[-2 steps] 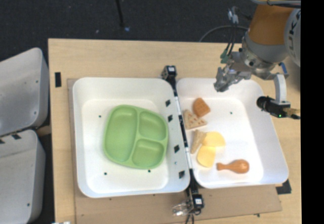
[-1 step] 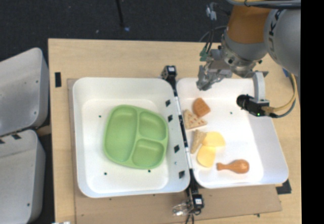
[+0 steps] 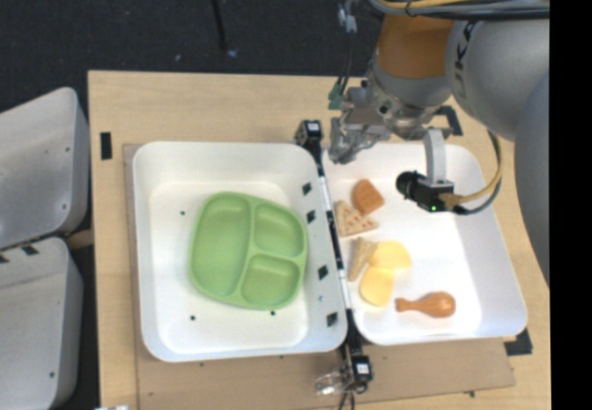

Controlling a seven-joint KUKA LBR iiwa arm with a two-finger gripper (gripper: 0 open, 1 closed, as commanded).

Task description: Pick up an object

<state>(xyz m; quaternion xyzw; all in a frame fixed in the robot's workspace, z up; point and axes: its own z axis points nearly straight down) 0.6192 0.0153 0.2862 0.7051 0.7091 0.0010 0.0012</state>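
Camera view, one slanted look down on the bench [image 3: 111,103]; two white bins side by side. Left bin [image 3: 157,325]: one green divided plate [image 3: 248,251], lying flat near the middle. Right bin [image 3: 481,306]: a cluster of toy foods hard against the shared wall, namely a brown toast-like piece [image 3: 367,197], a tan wedge [image 3: 351,219] just below it, a pale slice [image 3: 361,257], two yellow pieces [image 3: 383,271] touching each other, and an orange-brown drumstick [image 3: 427,305] a little apart toward the near edge; any of these may serve as the object to pick. Arm [image 3: 499,56]: reaching in from the right, orange band uppermost; gripper [image 3: 350,147] low over the far left corner of the right bin, just above the toast piece; whether it is apart or together cannot be told from this angle, and nothing is seen held. Risks, as judged: the foods lie crowded and touching, so a descent may nudge a neighbour or catch two at once; the dividing wall [image 3: 326,223] stands close beside them and may block one side of the grasp; flat thin pieces may slip out; the cable [image 3: 481,186] trailing over the bin may snag.
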